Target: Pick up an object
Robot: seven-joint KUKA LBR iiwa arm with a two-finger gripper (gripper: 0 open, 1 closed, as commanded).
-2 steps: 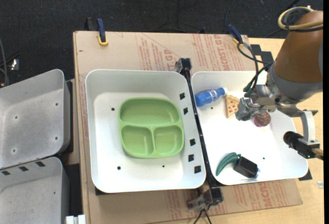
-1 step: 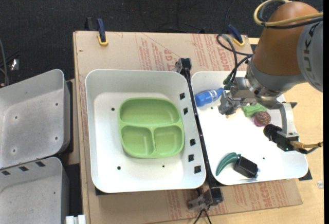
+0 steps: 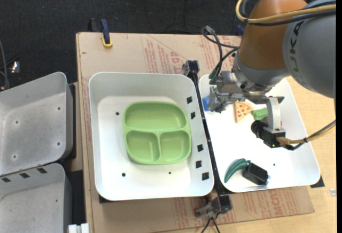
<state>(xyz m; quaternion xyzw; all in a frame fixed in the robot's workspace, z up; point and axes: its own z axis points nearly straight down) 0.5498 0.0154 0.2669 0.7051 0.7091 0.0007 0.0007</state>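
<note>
Grey arm [image 3: 299,39] hangs over the right bin [image 3: 299,173], gripper [image 3: 222,99] low at its ten o'clock corner beside the pizza slice [image 3: 243,111], probably seeking a grasp; grip state: cannot tell.

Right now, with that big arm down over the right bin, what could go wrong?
The gripper sits near the bin's left wall, so it might bump it. The pizza slice toy and green piece lie close together, so a grab could push one aside. The arm's bulk hides much of that corner from the camera.
</note>
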